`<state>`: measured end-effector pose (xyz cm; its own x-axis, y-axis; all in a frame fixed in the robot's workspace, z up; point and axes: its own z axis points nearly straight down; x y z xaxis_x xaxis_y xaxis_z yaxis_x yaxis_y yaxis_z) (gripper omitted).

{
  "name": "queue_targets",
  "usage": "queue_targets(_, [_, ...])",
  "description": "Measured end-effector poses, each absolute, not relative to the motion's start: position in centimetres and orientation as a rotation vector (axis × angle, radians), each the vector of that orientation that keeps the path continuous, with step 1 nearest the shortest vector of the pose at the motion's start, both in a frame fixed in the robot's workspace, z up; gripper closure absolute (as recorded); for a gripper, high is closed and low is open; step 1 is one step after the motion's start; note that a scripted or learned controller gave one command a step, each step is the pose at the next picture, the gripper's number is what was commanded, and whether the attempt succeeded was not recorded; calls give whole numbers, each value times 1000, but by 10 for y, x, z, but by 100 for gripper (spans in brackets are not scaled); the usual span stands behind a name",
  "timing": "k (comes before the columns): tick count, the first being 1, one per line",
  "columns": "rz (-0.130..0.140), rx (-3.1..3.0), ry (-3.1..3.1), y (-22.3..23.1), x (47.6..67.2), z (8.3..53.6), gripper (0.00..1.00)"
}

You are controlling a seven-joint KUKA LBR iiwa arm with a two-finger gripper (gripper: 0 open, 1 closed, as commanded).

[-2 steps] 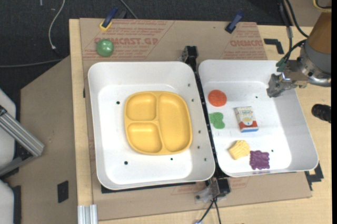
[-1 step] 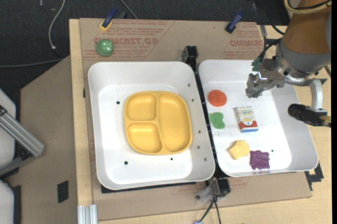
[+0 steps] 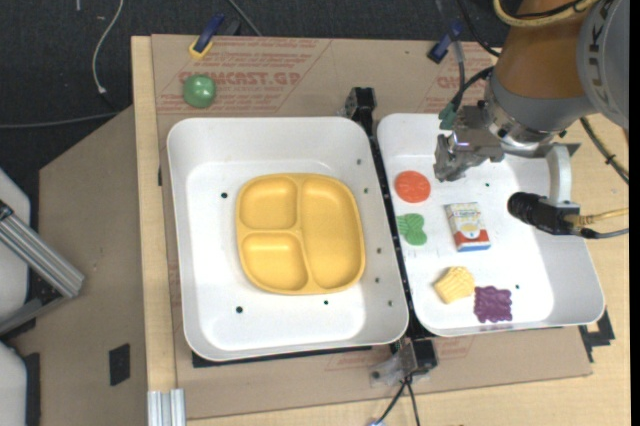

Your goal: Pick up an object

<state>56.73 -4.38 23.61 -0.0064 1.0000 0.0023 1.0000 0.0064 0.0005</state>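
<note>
On the table [image 3: 90, 244] we see two white bins side by side: the left bin [image 3: 200, 164] carries a yellow divided plate [image 3: 300, 234] at its centre, and the right bin [image 3: 570, 264] carries the small objects. Over the right bin's far left corner the grey arm [image 3: 550, 44] hangs its claw [image 3: 455, 157], and we cannot tell how its tips are set or whether it has anything. Beside the claw lies an orange disc [image 3: 412, 185], then a green piece [image 3: 412, 229] along the left edge, a small red-and-white box [image 3: 467, 225] mid-bin, and a yellow piece [image 3: 454, 285] and purple piece [image 3: 492, 303] by the near edge; a green ball [image 3: 199, 91] sits at the table's far left corner.
</note>
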Motion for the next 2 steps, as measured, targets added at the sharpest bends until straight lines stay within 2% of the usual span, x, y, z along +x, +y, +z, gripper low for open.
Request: queue_targets(2, [-2,-2212,-2227,65,567,224,100])
